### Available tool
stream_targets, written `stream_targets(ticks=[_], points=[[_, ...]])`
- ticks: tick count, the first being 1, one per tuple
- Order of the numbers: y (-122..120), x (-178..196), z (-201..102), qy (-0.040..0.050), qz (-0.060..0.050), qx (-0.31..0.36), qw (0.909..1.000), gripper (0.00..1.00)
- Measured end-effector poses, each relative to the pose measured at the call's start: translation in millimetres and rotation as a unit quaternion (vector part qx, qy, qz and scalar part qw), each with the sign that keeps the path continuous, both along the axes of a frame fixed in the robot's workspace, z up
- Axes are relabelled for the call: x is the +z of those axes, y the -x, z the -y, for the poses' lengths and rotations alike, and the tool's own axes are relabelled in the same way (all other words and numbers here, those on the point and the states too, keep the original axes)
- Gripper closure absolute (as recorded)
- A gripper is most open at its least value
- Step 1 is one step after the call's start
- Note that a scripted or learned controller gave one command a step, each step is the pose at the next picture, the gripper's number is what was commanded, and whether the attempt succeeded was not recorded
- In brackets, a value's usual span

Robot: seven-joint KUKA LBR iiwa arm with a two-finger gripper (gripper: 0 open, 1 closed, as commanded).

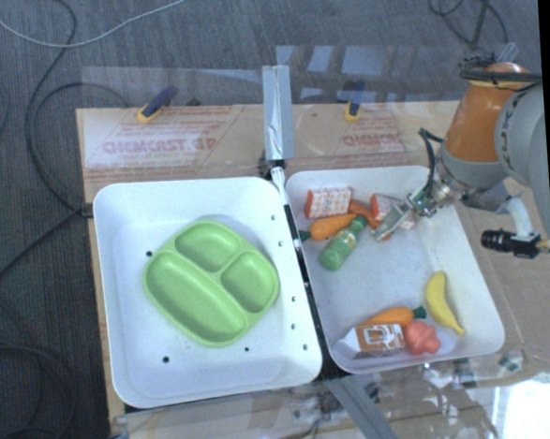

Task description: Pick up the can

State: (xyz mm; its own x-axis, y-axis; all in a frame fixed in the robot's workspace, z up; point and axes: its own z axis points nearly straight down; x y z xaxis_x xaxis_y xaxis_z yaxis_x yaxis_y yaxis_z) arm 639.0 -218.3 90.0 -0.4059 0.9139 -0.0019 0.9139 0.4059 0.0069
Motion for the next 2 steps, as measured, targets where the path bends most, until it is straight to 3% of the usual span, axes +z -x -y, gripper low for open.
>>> stream_targets(ticks=[1,2], points=[[0,8,2,0.003,0.0,0.001,1.0,1.0],[63,50,-20,0.0016,-0.004,0.112,0.9937,1.0]])
